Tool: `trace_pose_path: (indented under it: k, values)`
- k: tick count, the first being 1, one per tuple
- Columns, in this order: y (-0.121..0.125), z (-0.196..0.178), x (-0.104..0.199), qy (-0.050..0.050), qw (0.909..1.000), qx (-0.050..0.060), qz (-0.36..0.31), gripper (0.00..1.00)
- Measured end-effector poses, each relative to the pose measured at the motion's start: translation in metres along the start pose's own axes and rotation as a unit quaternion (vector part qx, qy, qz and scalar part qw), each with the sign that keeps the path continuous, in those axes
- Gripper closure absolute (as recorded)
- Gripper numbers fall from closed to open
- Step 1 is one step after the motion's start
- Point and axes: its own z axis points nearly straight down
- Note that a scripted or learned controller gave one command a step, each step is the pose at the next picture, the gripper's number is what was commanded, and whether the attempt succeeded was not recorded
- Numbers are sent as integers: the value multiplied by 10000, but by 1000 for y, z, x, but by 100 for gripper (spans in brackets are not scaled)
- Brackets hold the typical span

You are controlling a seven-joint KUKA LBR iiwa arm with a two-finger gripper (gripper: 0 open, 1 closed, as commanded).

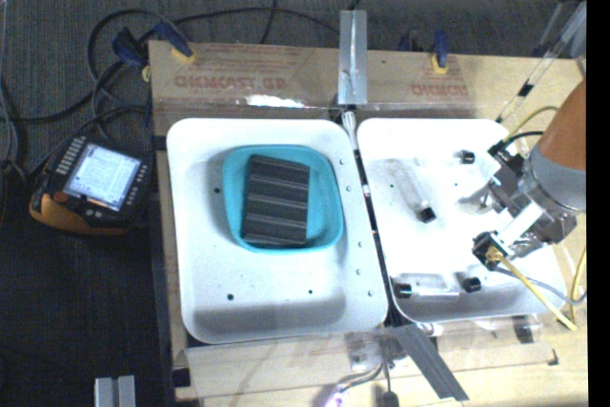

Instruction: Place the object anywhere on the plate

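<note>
Already the dark ridged object (pixel 276 199) lies flat on the blue plate (pixel 328 205) in the left bin (pixel 191 205), so the gripper (pixel 498 234) hovers spread over the right bin (pixel 438 138).

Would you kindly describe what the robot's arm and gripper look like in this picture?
The arm is grey with an orange band above the wrist. Its gripper is a cluster of silver metal and black parts, with yellow and pale cables trailing from it towards the bench edge.

Block (pixel 277 199) on plate (pixel 329 205), L bin (pixel 191 205).
</note>
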Motion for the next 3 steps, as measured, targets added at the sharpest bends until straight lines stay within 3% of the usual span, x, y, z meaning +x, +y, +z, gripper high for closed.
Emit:
trace_pose_path:
  k: [1,2,3]
  values:
    - [39,-87,-27,1,9999,-28,106,0]
    - [6,-16,-4,2,9993,-5,361,0]
    - [40,-110,-19,2,9972,-29,751,0]
